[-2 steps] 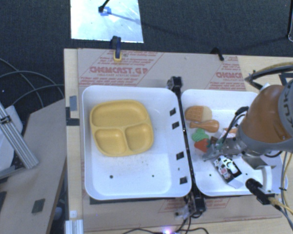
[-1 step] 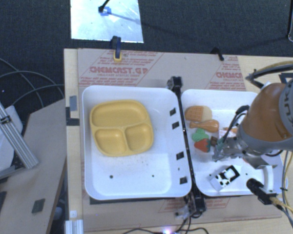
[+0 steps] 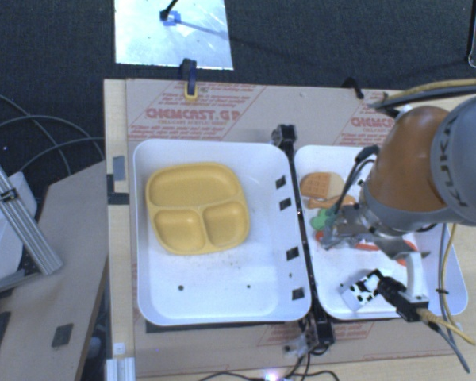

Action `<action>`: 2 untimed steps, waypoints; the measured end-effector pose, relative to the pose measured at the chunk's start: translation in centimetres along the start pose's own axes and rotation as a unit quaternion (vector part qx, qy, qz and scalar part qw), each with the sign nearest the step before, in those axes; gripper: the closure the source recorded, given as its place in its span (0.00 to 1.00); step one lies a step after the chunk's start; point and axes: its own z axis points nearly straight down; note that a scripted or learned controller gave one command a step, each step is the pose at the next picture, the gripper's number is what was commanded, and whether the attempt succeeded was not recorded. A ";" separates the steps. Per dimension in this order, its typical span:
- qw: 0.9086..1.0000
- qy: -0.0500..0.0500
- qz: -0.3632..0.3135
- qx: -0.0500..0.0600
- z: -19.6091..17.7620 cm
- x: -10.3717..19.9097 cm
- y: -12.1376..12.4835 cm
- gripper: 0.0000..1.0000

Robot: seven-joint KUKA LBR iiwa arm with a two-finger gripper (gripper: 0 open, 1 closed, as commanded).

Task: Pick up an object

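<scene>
Yellow tray (image 3: 197, 207) sits in the white left bin (image 3: 222, 292). Right bin (image 3: 452, 292), white too: tan bread (image 3: 321, 185), something green (image 3: 324, 217), red bits (image 3: 366, 246), a black-and-white spotted toy (image 3: 362, 290). Grey arm (image 3: 468, 161), orange band (image 3: 408, 161).
</scene>
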 end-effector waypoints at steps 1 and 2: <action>1.000 0.000 0.001 0.001 -5.3 5.8 0.0 1.00; 1.000 0.000 0.002 0.001 -7.5 11.4 5.0 1.00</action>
